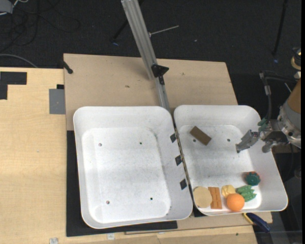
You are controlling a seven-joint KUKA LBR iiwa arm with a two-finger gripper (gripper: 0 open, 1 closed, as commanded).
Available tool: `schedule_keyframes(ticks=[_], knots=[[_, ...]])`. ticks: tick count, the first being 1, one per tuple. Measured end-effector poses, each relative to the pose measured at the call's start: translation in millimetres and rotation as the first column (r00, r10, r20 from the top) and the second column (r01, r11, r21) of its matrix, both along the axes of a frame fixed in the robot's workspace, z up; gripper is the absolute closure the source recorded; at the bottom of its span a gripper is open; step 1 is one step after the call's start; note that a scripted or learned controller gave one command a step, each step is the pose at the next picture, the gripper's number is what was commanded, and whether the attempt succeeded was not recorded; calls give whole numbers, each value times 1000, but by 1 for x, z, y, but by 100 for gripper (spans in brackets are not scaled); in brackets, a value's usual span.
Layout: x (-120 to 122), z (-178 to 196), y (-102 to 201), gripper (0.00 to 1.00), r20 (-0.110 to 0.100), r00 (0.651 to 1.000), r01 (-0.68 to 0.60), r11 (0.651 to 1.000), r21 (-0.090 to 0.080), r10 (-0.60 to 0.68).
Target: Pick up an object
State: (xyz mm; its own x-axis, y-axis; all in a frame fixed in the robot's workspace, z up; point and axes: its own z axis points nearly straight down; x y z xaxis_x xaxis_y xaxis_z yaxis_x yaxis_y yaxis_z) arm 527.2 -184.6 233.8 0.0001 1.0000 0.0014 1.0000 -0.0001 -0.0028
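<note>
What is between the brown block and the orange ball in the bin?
In the camera view, only bare white floor of the right bin lies between the brown block and the orange ball.

Two shallow white bins sit side by side: a left bin (91, 121) and a right bin (218, 113). The right one holds six things: one brown block (200, 135), one teal ball (252, 178), one green toy (246, 192), one orange ball (235, 202), one yellow piece (227, 189), and one tan bread-like piece (207, 197).
</note>
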Motion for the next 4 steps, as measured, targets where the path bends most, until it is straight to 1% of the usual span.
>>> schedule_keyframes(ticks=[1,2,3,4], knots=[[0,0,0,0,1,1000,2,1000,0,-2],[5,-45,-2,0,-4,1000,1,1000,1,-1],[4,-110,-1,0,-6,1000,1,1000,2,-1],[5,-142,-1,0,2,1000,2,1000,-1,-2]])
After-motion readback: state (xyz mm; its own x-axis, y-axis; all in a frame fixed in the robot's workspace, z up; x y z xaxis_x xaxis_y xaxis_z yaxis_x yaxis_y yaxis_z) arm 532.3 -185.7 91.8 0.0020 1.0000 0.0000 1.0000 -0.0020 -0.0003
